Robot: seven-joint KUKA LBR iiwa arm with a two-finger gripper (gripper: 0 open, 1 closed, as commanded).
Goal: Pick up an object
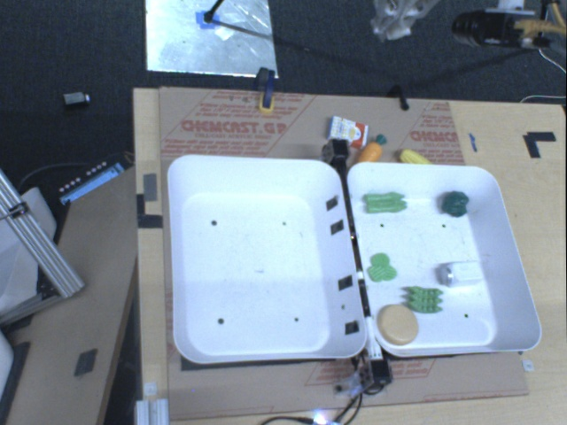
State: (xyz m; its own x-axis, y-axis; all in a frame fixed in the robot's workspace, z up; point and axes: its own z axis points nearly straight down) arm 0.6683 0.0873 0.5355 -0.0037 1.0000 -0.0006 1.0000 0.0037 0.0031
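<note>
Cardboard lines the bench under both bins. Nearest me in the right bin (509,264), at six o'clock, sits a tan disc (398,324), light, stiff, best pinched across its rim. My claw (399,11) hangs far at twelve; I cannot tell its state.
</note>
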